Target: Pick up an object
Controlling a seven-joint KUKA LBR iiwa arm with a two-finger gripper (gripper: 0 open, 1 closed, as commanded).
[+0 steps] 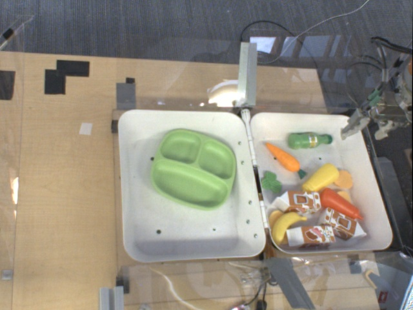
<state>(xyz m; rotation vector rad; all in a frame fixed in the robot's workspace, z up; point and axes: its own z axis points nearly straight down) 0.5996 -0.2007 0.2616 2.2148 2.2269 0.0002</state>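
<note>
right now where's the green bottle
In the camera view the green bottle lies on its side near the far edge of the right bin, just beyond the carrot and left of the gripper.

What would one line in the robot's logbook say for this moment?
gripper: above right bin's far right edge, holding nothing | carrot, green bottle, banana: in right bin | green plate: left bin

- Even, bright overhead light; soft shadows.
- Glare patch on the table (222, 94) just behind the left bin (187, 244).
- Slightly soft focus throughout.
</note>
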